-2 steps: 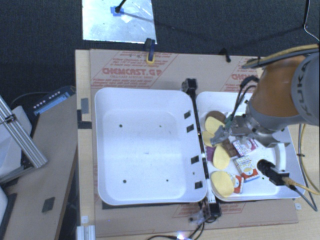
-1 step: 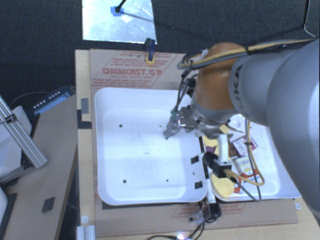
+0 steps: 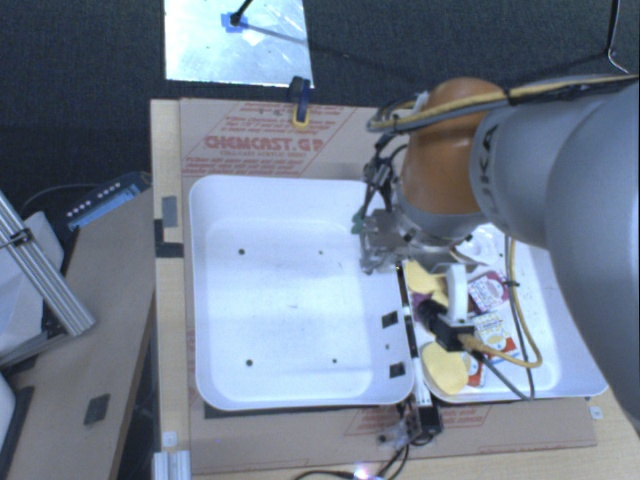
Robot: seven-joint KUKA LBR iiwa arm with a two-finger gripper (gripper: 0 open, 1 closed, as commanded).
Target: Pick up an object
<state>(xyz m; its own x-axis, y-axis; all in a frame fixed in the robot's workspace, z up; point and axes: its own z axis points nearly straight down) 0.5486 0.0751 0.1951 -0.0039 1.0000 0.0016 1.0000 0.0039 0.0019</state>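
Slanted overhead view of a counter [image 3: 100,318] carrying two shallow white bins side by side. They sit on a sheet of cardboard [image 3: 250,138] printed with red lettering.

The left bin [image 3: 215,298] sits near the middle of the counter, and its white floor shows four small dark dots. The right bin [image 3: 578,373] lies toward the counter's right edge. It is largely covered by the robot arm [image 3: 560,168], a thick grey limb with an orange band [image 3: 450,138] that reaches in from the right.

The hand [image 3: 377,246] hangs at the arm's tip, over the seam where the two bins meet and toward the far half of that seam. It is seen from above, tucked under the wrist, so whether it is open or closed cannot be told.

The objects to pick from lie in the right bin, close to its left wall:
- A pale yellow piece [image 3: 424,281] lies just beside the hand.
- A round yellow disc [image 3: 447,370] lies toward the counter's near edge.
- A small packet with a red and white label [image 3: 489,292] lies to the right of those two.
- A second packet [image 3: 497,340] with red on it lies just nearer than the first.

At the cardboard's far edge stands a yellow and blue clamp [image 3: 299,106]. A shiny metal plate [image 3: 235,28] lies beyond it. A silver metal rail [image 3: 45,283] slants across the counter's left edge.
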